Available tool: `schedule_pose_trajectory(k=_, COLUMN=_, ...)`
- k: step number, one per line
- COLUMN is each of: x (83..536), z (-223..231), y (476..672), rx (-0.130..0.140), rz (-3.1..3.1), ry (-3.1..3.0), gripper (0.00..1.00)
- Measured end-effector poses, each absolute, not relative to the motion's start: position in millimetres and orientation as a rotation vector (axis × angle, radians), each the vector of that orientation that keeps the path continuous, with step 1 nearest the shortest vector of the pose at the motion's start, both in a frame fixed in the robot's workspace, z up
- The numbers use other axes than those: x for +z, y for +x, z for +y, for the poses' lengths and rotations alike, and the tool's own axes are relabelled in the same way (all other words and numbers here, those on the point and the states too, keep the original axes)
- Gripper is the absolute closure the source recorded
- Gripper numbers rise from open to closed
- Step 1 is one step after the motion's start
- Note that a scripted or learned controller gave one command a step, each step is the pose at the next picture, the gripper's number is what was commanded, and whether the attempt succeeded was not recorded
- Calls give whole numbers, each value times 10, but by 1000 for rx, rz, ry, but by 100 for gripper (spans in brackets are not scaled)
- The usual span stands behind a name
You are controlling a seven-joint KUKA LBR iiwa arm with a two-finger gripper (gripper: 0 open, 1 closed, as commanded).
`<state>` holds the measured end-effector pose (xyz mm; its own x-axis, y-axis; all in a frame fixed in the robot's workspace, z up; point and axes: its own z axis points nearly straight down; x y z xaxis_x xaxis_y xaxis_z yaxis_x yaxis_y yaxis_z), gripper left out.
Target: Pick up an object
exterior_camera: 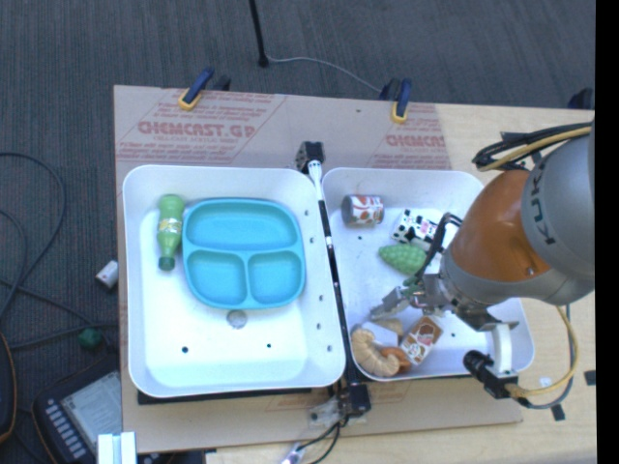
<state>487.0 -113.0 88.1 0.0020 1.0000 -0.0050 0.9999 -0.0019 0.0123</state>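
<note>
Fingers (392, 304) low in right bin (503, 187), arm bent overhead.

A robotics lab: clamped cardboard bench (242, 129), loose cables (29, 259), grey carpet (97, 27).

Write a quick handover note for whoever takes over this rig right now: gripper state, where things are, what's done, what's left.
Gripper: low in the right bin, among the items near its middle; I cannot tell whether it has anything.
Right bin: small can at the top left, black-and-white toy and green object below it, snack packet and pastry-like item at the front.
Left bin: blue divided tray, green bottle beside the tray's left edge.
Done: nothing visibly lifted.
Left: secure one object and raise it.
</note>
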Motion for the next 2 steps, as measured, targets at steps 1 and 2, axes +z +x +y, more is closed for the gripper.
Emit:
schedule_pose_trajectory(k=1, x=986, z=-1135, y=4883, rx=11, rz=2208, ry=2214, gripper=100)
schedule_pose_trajectory(k=2, x=889, z=-1535, y=5763, rx=8, rz=2216, ry=2214, gripper=100)
